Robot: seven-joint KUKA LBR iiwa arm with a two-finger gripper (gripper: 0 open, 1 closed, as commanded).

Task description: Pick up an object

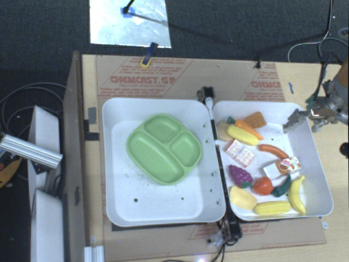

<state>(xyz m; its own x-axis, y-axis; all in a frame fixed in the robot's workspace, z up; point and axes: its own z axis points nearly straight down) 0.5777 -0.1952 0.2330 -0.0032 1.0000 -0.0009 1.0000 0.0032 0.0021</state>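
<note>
Dark carpet surrounds a brown bench (pixel 163 72) printed with red lettering, on which two shallow white bins are set side by side. The hand (pixel 297 119) is seen at the far right rim of the right bin (pixel 322 195), hanging over the bin's upper right corner; whether it is apart or together cannot be told, and nothing is seen gripped in it.

Toy food is heaped in the right bin, all of it lying left of and below the hand. Nearest the hand an orange waffle-like piece (pixel 254 119) is found, with a carrot (pixel 248 127) and a yellow corn cob (pixel 242 135) just beside it. Below these a red-and-white packet (pixel 240 152) and a sausage (pixel 274 150) are placed. Farther down, purple grapes (pixel 240 175), a small white carton (pixel 283 167), a tomato (pixel 263 186), a dark green vegetable (pixel 282 188), a banana (pixel 297 194), a second corn cob (pixel 272 207) and a pale yellow lemon-like piece (pixel 242 198) are crowded together, many touching.

Well to the left of the hand, the left bin (pixel 117 201) is seen holding a green divided plate (pixel 163 148), lying flat near its middle.
</note>
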